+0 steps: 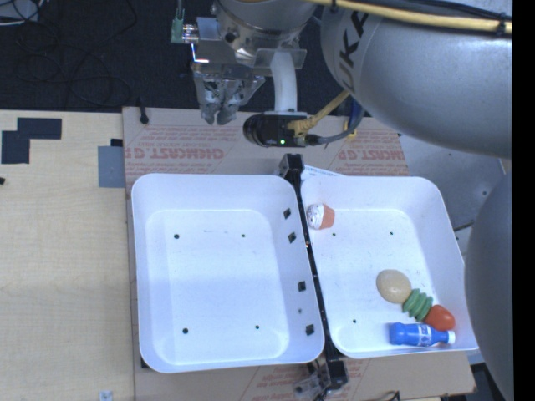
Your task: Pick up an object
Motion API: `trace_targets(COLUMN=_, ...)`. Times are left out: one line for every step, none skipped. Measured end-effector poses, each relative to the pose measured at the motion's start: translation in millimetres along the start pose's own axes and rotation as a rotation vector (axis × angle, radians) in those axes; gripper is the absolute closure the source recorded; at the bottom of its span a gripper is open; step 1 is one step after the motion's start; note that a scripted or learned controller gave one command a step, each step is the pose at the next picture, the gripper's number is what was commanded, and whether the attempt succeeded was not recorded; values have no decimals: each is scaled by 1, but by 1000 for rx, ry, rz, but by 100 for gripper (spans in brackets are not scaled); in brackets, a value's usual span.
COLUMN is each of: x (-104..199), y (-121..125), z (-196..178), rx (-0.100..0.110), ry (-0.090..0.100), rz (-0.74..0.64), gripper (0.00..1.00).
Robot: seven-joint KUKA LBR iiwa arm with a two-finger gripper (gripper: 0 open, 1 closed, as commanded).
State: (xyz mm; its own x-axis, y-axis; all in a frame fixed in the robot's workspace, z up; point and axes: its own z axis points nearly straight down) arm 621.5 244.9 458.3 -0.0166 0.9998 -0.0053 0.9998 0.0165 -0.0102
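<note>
In the camera view, the grey two-finger gripper (222,114) hangs high near the top of the frame, above the brown cardboard sheet with red print (167,147) that lies under the bins. It is behind the rear edge of the shallow white left bin (150,224) and well apart from everything in the bins. Its fingers (216,107) point downward and sit close together with no gap visible, and nothing is between them

The things to pick all lie in the shallow white right bin (435,199). A small white-and-orange rounded piece (318,216) sits alone at the back left of that bin, just beside the dark divider where the two bins meet. The others cluster at the front right corner. A beige egg-shaped object (393,286) touches a green ridged piece (417,302), which in turn touches a red-orange rounded piece (440,317) close to the bin wall. Just in front of them a blue plastic bottle with a white cap (420,334) lies on its side, cap toward the right wall

The pale wooden bench (58,249) stretches away to the left and carries a few dark grey flat patches (109,165)
</note>
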Motion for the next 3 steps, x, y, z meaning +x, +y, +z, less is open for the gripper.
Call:
trace_targets(x=1, y=0, z=-9, rx=3, ry=-1, rz=-7, gripper=100)
trace_targets(x=2, y=-1, z=-18, rx=7, ry=-3, rz=-15, gripper=100)
trace_targets(x=3, y=-1, z=-27, rx=11, ry=-5, rz=-22, gripper=100)
